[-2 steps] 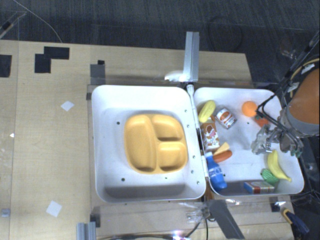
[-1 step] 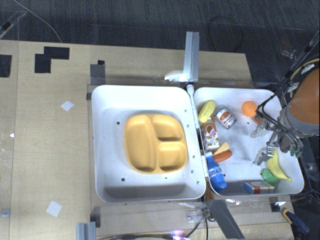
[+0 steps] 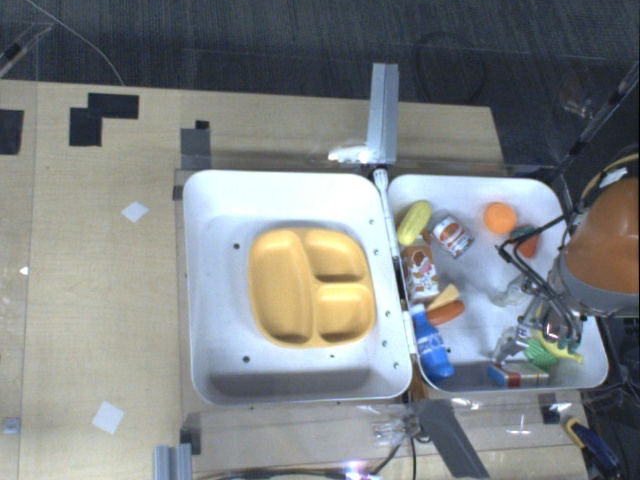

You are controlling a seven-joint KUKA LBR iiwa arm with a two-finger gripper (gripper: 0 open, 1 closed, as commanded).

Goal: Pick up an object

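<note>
Camera view: gripper (image 3: 533, 336) sits low at the right bin's (image 3: 470, 190) five o'clock, over green toy (image 3: 553, 352); finger state unclear — centre, then squeeze.

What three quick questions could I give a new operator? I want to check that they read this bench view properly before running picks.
1. True or false: the yellow divided tray lies in the left bin.
2. Which bin is the gripper over? A) left B) right
3. Fill in: the orange ball sits near the right bin's ____ corner, seen from the camera.

Key: 1 true; 2 B; 3 top right.
</note>
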